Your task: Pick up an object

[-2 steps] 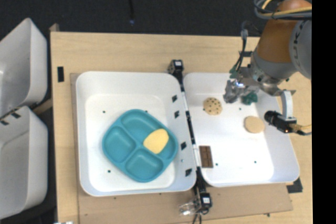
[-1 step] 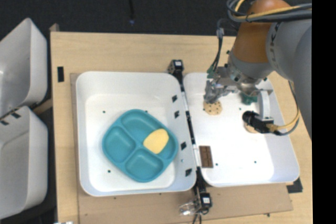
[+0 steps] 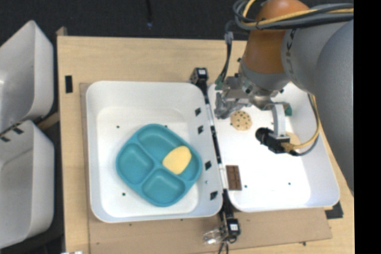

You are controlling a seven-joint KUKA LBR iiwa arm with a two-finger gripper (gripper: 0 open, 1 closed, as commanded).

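In the right bin [image 3: 297, 187] lies a round tan cookie-like piece [image 3: 240, 121] with dark specks, near the bin's upper left. A small brown rectangular block [image 3: 233, 177] rests lower down, beside the wall between the bins. My gripper [image 3: 225, 105] hangs over the right bin's upper left part, just up and left of the cookie, under the orange wrist band [image 3: 271, 44]. I see nothing held in it. In the left bin [image 3: 101, 128] a yellow oval piece [image 3: 177, 159] sits on a teal divided plate [image 3: 143, 166].
The arm's grey body [image 3: 324, 62] and its cables cover the right bin's upper right. A black fitting [image 3: 269, 139] hangs off the wrist to the right of the cookie. White containers [image 3: 21, 128] stand off the bench's left edge.
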